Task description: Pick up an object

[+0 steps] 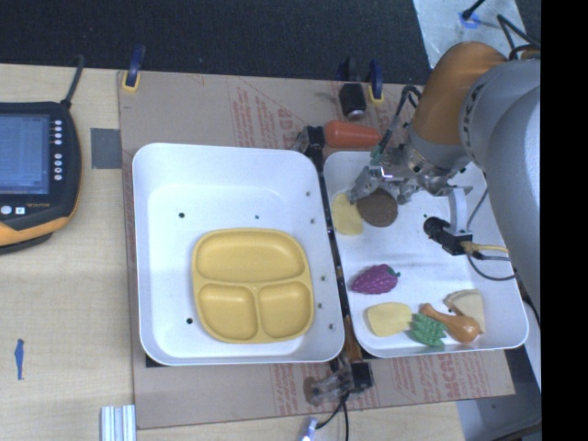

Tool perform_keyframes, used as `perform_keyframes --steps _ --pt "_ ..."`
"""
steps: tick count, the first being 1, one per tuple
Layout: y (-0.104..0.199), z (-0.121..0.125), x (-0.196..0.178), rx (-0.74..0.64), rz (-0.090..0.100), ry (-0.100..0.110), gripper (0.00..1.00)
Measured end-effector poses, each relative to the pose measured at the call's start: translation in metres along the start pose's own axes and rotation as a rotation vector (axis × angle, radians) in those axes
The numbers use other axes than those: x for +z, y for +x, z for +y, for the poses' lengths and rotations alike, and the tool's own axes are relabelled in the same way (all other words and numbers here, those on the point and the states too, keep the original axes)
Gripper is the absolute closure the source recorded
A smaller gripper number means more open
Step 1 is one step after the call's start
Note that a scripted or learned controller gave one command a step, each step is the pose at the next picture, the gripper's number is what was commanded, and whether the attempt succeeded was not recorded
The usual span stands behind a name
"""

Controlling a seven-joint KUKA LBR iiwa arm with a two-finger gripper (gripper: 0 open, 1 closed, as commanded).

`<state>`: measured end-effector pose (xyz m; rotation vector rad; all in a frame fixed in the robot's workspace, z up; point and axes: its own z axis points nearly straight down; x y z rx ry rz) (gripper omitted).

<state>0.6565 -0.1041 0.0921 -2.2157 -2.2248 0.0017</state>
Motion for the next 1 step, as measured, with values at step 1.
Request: perform_keyframes --steps 1 --pt "-0.0095 0.0001 -0.0002 0.001 -0.001 -0.002 0.0"
